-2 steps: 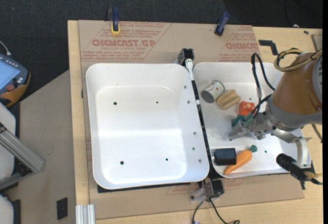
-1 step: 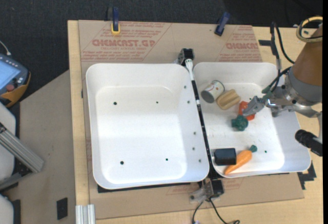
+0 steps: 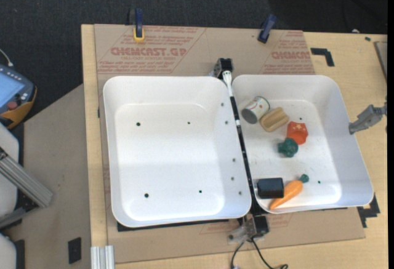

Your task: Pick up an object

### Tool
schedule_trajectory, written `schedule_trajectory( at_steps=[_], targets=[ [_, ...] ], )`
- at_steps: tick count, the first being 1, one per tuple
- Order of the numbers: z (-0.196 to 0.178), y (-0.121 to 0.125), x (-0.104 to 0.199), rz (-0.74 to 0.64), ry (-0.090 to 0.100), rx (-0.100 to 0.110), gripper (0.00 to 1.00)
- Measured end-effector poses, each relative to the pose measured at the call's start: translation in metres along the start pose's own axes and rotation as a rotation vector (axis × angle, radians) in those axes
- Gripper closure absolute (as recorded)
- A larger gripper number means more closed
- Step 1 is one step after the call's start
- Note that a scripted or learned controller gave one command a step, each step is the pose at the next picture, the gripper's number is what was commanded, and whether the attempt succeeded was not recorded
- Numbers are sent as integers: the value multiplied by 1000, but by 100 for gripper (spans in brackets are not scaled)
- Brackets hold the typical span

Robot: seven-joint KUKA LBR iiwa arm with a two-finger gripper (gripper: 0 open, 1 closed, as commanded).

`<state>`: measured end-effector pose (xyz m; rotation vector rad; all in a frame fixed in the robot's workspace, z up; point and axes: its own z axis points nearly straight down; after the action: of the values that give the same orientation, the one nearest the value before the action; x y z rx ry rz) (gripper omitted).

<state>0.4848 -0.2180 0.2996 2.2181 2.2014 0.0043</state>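
The right bin (image 3: 345, 138), a shallow glossy white tray with rounded corners, carries every loose object. At its 11 o'clock a small grey-and-white cylinder (image 3: 253, 109) lies on its side, touching a tan, bread-like block (image 3: 274, 119). Toward the centre sits a blocky orange-red piece (image 3: 297, 132), with a lumpy dark green object (image 3: 287, 148) just beside it at 7 o'clock. At the bin's 7 o'clock corner a flat black rectangular block (image 3: 270, 187) lies against a smooth orange carrot (image 3: 287, 194) with a green top.

The left bin (image 3: 123, 157) matches it in shape, its floor marked by small dark dots. Both rest on a brown cardboard sheet (image 3: 184, 46) printed in red, held by blue clamps (image 3: 138, 20) at 12 o'clock, over a pale wood bench and dark carpet.

At the 3 o'clock edge a grey angular part, possibly the gripper (image 3: 368, 117), sits at the right bin's rim, clear of all objects; whether it is spread or pressed together I cannot tell.
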Motion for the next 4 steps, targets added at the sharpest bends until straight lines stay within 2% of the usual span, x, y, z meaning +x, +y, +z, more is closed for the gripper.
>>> schedule_trajectory(
  at_steps=[1,2,3,4],
  targets=[
    [-3,2,5,-8,6,8,100],
    [-65,8,63,-14,8,5,100],
    [9,-7,107,-11,13,22,100],
    [-138,-3,103,-9,6,-6,100]
  ],
)
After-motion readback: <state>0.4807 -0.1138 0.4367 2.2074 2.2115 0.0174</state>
